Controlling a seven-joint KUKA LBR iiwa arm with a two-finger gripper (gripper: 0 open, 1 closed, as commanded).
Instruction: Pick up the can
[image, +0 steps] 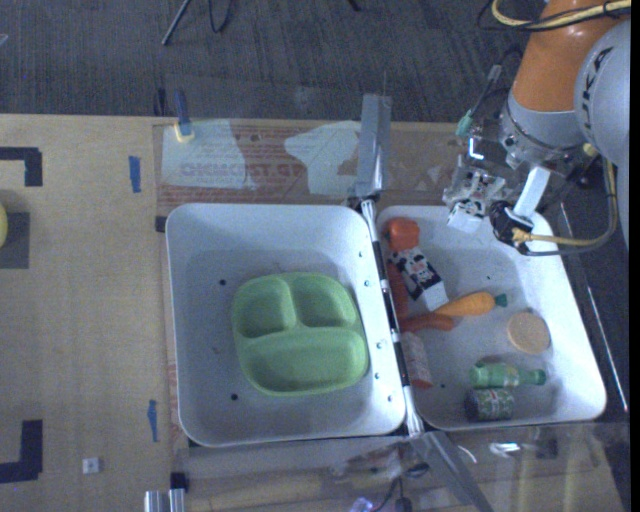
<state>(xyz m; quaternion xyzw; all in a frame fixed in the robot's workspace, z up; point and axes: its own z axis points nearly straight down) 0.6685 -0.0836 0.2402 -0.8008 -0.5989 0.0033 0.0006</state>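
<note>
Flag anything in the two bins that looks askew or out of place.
Nothing is spilled or broken. In the right bin, the can and green bottle lie on their sides, and a bottle lies tilted along the left wall.

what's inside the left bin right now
A green divided plate lies on the floor of the left bin. Whatever sits beneath the plate is covered.

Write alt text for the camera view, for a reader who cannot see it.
A grey robot arm's two-finger gripper hovers over the far edge of the right white bin, which holds a dark can, a green bottle, a toy carrot and a small carton. The left white bin holds a green divided plate.
</note>
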